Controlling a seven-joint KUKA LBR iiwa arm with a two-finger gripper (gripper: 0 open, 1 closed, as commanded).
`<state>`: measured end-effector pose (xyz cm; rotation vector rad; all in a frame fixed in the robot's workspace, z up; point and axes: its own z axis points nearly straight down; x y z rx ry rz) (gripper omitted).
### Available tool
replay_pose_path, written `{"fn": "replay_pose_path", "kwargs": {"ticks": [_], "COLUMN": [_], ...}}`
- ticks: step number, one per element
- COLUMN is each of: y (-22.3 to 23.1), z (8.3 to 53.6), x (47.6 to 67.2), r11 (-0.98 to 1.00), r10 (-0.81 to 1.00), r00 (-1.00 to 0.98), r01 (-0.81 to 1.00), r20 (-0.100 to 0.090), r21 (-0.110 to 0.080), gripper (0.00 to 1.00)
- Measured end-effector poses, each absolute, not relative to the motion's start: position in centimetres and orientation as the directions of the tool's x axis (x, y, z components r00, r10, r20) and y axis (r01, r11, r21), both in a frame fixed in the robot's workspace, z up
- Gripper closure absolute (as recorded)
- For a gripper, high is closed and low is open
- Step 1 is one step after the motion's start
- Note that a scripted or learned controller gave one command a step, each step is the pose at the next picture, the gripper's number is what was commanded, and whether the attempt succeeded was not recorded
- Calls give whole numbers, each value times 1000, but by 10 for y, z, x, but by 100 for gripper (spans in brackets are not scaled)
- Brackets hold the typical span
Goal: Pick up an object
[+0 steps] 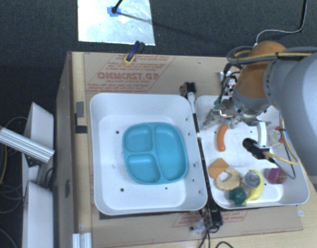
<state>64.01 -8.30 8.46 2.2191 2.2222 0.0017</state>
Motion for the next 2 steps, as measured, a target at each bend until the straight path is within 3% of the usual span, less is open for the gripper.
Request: {"fn": "replay_pose_path", "kwargs": {"ticks": [1,2], "y": [-109,-108], "z": [84,95], "x": [624,625], "r11": [1,3], "r10": [1000,1000], "r00": [-1,-3], "r01": [1000,1000], "r20": [-1,-1], "r21": [1,3], "gripper": [0,100]}}
